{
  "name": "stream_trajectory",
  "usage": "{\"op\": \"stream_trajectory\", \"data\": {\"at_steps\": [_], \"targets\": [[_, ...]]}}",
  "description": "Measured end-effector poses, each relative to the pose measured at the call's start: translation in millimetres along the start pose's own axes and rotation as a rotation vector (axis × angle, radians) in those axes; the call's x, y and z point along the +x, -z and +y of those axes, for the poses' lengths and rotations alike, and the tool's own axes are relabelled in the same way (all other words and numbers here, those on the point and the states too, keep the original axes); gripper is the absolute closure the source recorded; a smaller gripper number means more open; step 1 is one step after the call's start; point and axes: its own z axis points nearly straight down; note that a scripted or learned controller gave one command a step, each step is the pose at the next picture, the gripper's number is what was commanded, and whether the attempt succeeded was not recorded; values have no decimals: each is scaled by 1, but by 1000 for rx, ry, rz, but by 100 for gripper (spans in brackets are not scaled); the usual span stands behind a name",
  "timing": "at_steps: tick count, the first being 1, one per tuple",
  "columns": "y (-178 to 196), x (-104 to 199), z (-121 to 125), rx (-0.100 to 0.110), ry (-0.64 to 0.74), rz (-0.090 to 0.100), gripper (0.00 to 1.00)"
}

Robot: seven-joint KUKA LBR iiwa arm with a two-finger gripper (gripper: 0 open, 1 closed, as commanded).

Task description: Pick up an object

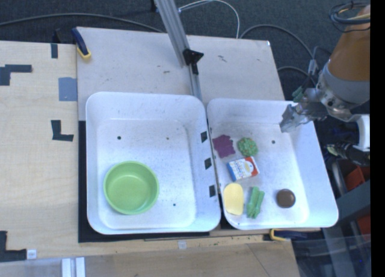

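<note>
The right bin (pixel 313 167) holds several small objects: a purple piece (pixel 223 146), a green round lumpy item (pixel 247 146), a small white carton with red and blue print (pixel 242 168), a yellow item (pixel 233 198), a green item (pixel 255 202) and a brown ball (pixel 285 197). My gripper (pixel 291 119) hangs over the right bin's upper right part, above and to the right of the objects. Nothing shows between its fingers. The grey arm with its orange band (pixel 352 53) reaches in from the right.
A green bowl (pixel 130 186) sits in the left bin (pixel 144 107) at its lower left. A slanted metal pole (pixel 174 17) stands behind the bins. Cables run across the dark floor at the back.
</note>
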Motion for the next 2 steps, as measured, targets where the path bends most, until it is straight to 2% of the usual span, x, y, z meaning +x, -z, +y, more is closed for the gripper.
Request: {"op": "stream_trajectory", "data": {"at_steps": [1, 2], "targets": [[-16, 50, 18, 3, -1, 0, 100], [-15, 93, 30, 2, -1, -1, 100]]}}
